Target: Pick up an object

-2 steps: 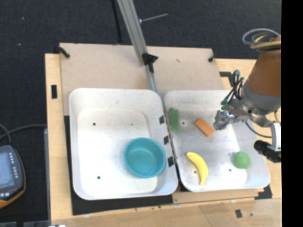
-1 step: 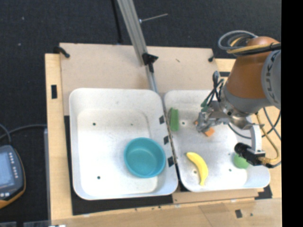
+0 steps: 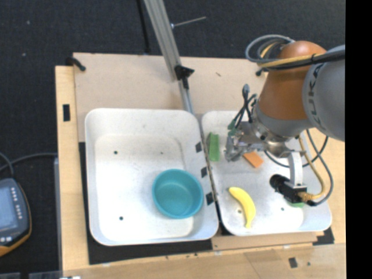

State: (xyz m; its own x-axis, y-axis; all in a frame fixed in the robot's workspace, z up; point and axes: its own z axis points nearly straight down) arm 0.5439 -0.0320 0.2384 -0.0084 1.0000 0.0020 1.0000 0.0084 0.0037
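The right bin (image 3: 317, 217) holds a yellow banana (image 3: 244, 205) near its front, a green block (image 3: 214, 146) against its left wall, and an orange piece (image 3: 253, 159) near the middle. My gripper (image 3: 233, 151) hangs low over the right bin, between the green block and the orange piece, just left of the orange one. The wrist covers the fingers from above. A teal bowl (image 3: 177, 193) sits in the left bin (image 3: 116, 156) at its front right.
A grey metal rail (image 3: 165, 39) slants in from the top and ends at the wall between the bins. The arm's bulk covers the back right of the right bin. A handheld device (image 3: 11, 211) lies off the bench at the left.
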